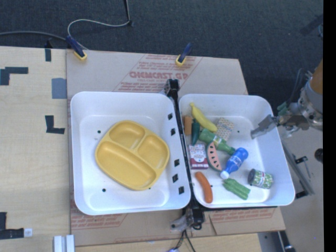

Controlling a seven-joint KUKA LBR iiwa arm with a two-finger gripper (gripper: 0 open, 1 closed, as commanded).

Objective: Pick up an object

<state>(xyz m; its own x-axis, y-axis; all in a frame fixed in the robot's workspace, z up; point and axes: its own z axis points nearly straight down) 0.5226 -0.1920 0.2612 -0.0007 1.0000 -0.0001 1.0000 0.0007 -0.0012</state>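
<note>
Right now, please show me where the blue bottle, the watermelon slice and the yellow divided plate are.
blue bottle (235,160): camera view, on the middle of its blue body.
watermelon slice (213,157): camera view, on its red flesh.
yellow divided plate (132,154): camera view, on the ridge between its compartments.

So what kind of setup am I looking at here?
Likely a lab test bench for robot picking: two white bins clamped onto cardboard, toy food such as a banana, and loose cable on dark carpet.
</note>
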